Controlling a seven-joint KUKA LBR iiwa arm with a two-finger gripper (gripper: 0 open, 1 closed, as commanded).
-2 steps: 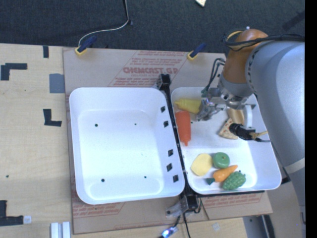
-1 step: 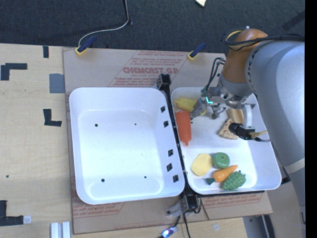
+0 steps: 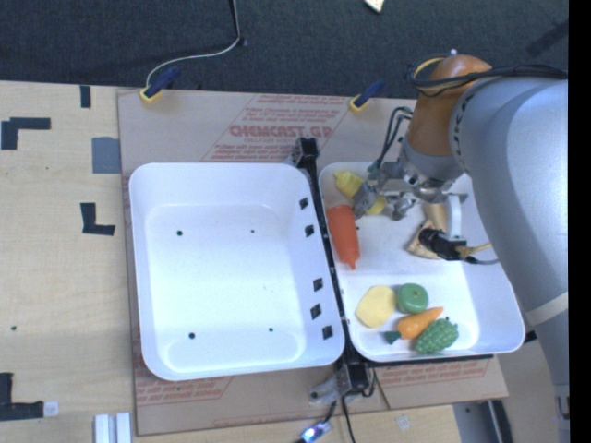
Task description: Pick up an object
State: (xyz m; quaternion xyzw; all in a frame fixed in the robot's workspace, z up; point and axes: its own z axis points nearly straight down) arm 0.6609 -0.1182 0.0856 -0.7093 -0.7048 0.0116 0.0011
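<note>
A: Right bin (image 3: 499, 326) is crowded. Along its near edge sit a yellow piece (image 3: 374, 306), a green ball (image 3: 413, 297), a small carrot (image 3: 418, 323) and a knobbly green piece (image 3: 436, 337), all touching or just beside one another.

B: And the dividing wall?

A: A long orange piece (image 3: 344, 234) lies right against it. The arm (image 3: 517, 155) covers the far right corner, with the gripper (image 3: 392, 197) low over a yellow item (image 3: 348, 185).

B: Open floor anywhere?

A: A bare strip mid-bin, between the orange piece and the arm.

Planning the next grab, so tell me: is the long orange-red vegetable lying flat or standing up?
Lying flat. The orange-red vegetable rests lengthwise on the right bin floor, along the wall next to the left bin.
</note>
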